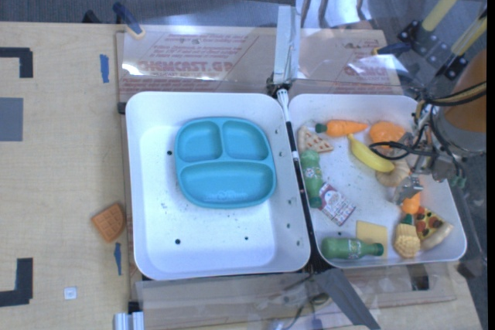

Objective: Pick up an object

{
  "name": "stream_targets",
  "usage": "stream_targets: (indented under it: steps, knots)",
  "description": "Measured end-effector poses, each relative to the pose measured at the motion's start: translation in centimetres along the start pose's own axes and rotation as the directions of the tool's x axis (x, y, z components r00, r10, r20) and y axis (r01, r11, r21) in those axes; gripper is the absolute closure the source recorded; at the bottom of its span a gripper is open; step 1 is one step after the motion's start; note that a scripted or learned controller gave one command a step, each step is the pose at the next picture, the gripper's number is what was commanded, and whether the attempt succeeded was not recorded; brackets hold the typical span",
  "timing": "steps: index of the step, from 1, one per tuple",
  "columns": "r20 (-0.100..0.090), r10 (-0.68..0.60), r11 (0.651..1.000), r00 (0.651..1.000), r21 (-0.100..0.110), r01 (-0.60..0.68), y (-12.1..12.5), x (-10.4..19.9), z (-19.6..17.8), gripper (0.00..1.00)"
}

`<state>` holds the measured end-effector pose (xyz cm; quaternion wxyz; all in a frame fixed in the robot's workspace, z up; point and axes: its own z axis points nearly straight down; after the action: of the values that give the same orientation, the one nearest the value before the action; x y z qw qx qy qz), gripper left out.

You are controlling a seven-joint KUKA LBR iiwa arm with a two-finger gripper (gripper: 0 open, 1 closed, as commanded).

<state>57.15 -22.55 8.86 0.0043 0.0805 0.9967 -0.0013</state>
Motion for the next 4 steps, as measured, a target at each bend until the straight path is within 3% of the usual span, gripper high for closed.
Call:
stream_targets:
  steps: [1,2,3,4]
  knots:
    - [0.001,0.018,1.0,1.0,0.0,-0.018,-1.0,7.6,-0.1,0.0]
    - [0.018,0.014,1.0,1.0,0.001,-0.014,-0.8,7.1,-1.4,1.0]
    - [0.023,0.015,1.0,1.0,0.003,-0.015,-0.8,6.9,-1.5,0.0]
    - [0.003,0.147,0.989,0.989,-0.001,-0.147,1.3,1.8,0.0,0.0]
